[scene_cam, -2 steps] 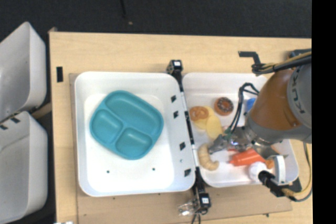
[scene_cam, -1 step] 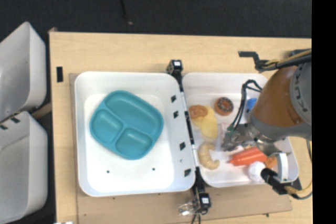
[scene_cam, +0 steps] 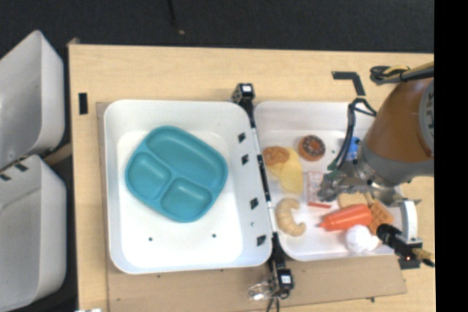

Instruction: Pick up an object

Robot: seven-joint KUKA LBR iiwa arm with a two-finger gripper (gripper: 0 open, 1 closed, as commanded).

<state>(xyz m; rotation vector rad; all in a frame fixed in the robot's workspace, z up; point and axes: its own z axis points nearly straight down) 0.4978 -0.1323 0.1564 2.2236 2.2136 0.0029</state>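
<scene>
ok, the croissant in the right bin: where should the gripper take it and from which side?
Probably from straight above, across the middle of the croissant, fingers closing across its width. It lies flat as a curved crescent near the right bin's left wall, so a side approach looks cramped. The middle seems thickest; the tips taper. The gripper is above and right of it.

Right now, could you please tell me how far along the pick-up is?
Done: the gripper has reached the right bin, low among the food items. In hand: nothing visibly. Left: grasping and lifting something, perhaps the orange carrot beside it.
</scene>
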